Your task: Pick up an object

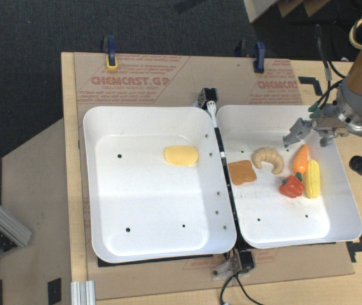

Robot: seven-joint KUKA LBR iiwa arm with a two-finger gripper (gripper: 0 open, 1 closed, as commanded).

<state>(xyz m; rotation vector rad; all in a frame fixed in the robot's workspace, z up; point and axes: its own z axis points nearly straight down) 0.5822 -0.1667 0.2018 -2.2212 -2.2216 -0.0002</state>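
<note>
My gripper point(310, 136) hangs over the far right part of the right bin point(276, 224), its fingers spread open with nothing between them. Just below it lies an orange carrot point(301, 159), with a yellow corn cob point(312, 178) and a red pepper point(291, 187) beside it. A tan croissant point(268, 159) and a brown slice of toast point(242, 171) rest further left in the same bin. Alone in the left bin point(142, 234) sits a yellow lump point(181, 155).
The two bins meet at a black divider strip point(221, 161) and sit on a brown board point(136, 78) held by two blue clamps point(110, 49) at the back. Cables point(324, 62) trail near the arm at the right.
</note>
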